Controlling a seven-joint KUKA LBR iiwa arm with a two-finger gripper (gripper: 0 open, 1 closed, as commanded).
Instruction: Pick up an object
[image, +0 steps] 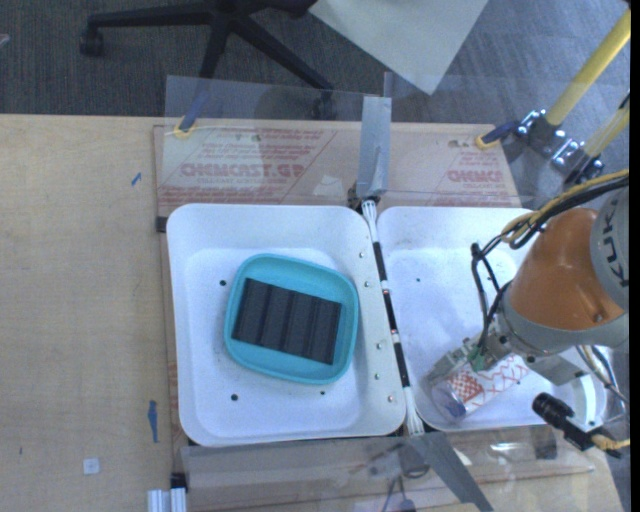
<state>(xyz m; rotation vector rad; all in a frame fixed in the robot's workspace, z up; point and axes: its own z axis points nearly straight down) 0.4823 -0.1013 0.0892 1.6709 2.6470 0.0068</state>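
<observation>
A teal dish (344, 298) with a dark grey ribbed insert (286, 320) lies in the middle of the left bin (200, 240). In the near left corner of the right bin (430, 260), a small white item with a red pattern (492, 382) lies tilted, with a blue bit (455, 407) at its lower end. My gripper (463, 367) is down in that corner, right over the upper left end of the patterned item. The grey and orange wrist hides part of the bin floor behind it.
A raised divider (385, 320) separates the two bins. Clear plastic panels stand at the far edge (260, 120). Yellow tubing and clamps (560, 125) sit at the upper right. Bare wooden bench lies left of the bins (80, 300).
</observation>
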